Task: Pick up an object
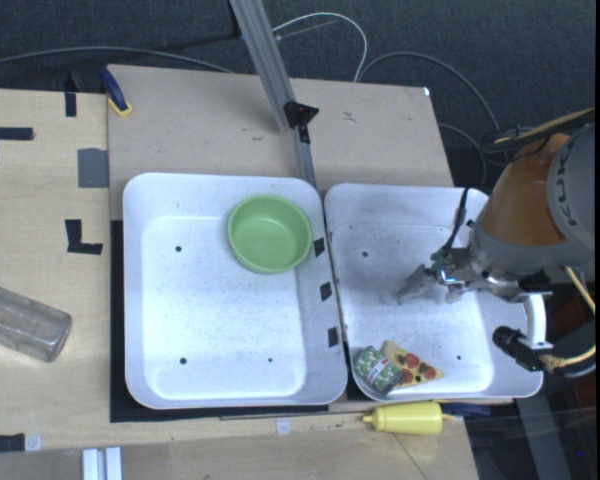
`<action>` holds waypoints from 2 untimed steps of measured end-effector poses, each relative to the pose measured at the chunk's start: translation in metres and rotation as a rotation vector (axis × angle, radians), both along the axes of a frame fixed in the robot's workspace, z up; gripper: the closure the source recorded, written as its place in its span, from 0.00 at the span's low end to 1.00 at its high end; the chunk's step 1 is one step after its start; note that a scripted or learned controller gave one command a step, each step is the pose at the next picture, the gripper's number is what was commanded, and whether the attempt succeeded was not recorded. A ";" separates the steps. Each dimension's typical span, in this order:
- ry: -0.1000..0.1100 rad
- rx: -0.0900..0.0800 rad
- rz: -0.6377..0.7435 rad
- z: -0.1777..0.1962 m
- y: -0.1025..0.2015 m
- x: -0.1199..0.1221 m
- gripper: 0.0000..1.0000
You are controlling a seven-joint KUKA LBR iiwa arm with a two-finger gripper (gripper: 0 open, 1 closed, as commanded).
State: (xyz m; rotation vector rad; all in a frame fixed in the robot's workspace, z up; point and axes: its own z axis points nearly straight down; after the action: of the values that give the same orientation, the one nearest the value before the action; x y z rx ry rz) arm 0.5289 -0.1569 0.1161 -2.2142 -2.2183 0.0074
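The grey two-finger gripper (412, 286) sits low over the middle of the right-hand shallow white plastic bin (380, 213), its dark fingers pointing toward nine o'clock. They taper to what looks like a pressed-together tip with nothing between them, and bare bin floor lies under and around it.

The nearest candidate for picking is the small crumpled packet printed in green, red and yellow (394, 366), lying against the bin's wall at six o'clock from the gripper and well apart from it. A round pale-green plastic bowl (270, 233) rests in the left-hand white bin (160, 368) toward its upper right corner, at about ten o'clock from the gripper.

The main risk, as I judge it, is closing on empty floor (the fingers stand over nothing). If the arm goes for the packet, the close wall could block one finger, and the limp wrapper may slip out. A yellow plastic bottle (412, 419) lies just outside the bin.
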 end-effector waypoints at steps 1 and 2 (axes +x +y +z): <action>-0.005 0.000 0.001 0.013 0.000 0.002 1.00; -0.011 -0.002 0.000 0.064 0.004 -0.007 1.00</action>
State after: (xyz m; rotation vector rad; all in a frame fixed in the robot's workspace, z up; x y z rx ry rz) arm 0.5221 -0.1526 0.1804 -2.2215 -2.2248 -0.0025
